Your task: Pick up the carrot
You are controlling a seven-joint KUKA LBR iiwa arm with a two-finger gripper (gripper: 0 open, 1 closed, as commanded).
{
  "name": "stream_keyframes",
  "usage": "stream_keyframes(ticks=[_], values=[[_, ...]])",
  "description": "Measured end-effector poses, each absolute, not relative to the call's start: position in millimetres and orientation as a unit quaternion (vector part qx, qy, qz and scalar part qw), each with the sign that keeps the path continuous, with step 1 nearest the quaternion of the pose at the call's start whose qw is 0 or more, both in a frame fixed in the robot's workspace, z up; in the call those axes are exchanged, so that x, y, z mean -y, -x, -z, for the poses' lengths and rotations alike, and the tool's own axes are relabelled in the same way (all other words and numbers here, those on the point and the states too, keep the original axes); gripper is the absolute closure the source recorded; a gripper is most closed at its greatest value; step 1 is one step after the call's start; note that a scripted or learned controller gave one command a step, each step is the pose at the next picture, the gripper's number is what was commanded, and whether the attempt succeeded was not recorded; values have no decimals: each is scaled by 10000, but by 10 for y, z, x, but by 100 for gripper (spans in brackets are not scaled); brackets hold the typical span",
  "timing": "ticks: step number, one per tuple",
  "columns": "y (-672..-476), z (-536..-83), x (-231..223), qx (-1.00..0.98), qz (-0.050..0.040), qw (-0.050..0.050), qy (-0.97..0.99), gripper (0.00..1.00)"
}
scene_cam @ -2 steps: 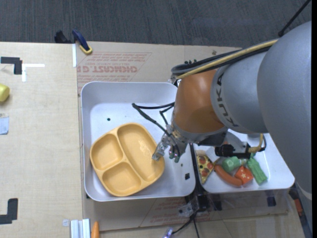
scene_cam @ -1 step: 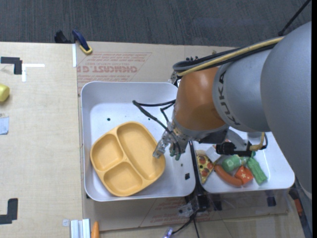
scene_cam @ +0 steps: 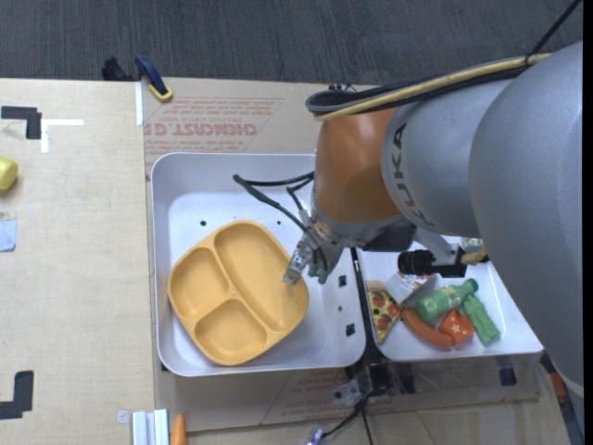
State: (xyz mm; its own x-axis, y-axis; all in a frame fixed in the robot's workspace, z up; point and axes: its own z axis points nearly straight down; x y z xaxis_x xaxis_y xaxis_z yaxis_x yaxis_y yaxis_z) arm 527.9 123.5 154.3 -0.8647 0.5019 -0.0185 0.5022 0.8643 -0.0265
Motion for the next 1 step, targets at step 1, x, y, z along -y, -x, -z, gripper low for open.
stream_keyframes(ticks=[1], values=[[-5446,-958,-1414,-9707,25,133,-2397,100]])
